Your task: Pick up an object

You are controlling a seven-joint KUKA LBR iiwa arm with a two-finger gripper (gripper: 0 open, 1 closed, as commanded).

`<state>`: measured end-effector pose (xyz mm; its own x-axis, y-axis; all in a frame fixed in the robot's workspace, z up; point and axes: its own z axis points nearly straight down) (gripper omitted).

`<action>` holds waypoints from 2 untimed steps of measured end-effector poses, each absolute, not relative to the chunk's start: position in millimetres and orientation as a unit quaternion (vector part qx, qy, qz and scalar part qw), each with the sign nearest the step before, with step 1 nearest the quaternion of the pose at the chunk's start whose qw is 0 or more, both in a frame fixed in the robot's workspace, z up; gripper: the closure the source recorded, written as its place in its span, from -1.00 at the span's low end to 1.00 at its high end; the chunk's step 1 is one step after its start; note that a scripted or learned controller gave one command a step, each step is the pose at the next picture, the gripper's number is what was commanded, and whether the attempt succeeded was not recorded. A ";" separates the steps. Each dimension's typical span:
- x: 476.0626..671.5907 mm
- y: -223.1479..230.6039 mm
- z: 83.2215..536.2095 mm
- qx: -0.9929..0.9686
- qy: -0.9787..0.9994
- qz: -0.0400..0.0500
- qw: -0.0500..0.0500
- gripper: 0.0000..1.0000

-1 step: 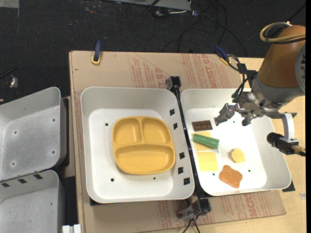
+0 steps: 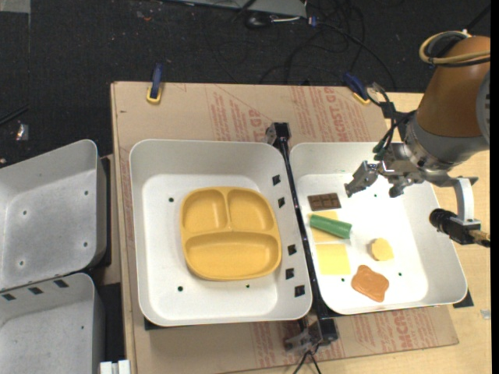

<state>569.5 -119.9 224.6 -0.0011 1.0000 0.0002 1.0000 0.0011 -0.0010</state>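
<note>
Nothing's picked up yet: the gripper (image 2: 380, 179) hangs spread apart and holds nothing, above the right white bin (image 2: 437, 287), near the flat brown chocolate-like rectangle (image 2: 323, 202).

The arm (image 2: 456, 92) reaches in from the right, its gripper (image 2: 380, 179) open, fingers spread.

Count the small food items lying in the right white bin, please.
5: brown chocolate bar at top, green cylinder below it, yellow square slice, pale round piece, orange piece nearest the front.
</note>
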 end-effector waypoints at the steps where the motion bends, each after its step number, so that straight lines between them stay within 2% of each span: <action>1: 563.4 -125.8 177.5 -0.708 -0.706 0.002 0.002 -1.00; 2: 561.9 -121.9 113.6 -0.708 -0.707 0.002 0.002 -1.00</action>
<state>561.9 -121.9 113.6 0.0011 1.0000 0.0011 1.0000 -0.0011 -0.0055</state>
